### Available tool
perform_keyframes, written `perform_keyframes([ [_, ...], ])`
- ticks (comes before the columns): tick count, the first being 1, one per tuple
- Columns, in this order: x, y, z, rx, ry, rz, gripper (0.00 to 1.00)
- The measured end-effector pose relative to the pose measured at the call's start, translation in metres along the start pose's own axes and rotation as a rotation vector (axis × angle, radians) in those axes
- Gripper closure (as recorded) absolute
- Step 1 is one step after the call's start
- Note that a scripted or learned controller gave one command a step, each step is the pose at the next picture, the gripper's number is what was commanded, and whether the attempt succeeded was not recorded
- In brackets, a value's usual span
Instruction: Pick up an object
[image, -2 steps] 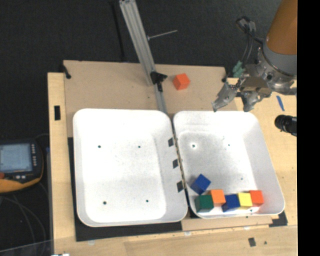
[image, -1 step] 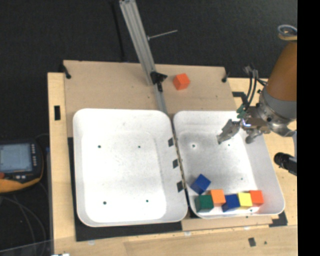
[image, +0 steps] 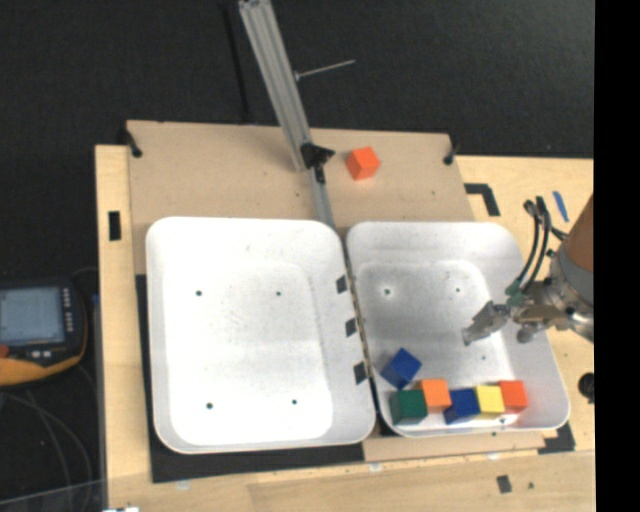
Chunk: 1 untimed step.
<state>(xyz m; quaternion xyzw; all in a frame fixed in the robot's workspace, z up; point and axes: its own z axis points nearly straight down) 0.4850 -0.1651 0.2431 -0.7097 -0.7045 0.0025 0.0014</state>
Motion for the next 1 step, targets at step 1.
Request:
perform_keyframes([
  [1,-0.0334,0.0304,0.0907,-0.001,0.0,-0.005,0.0],
])
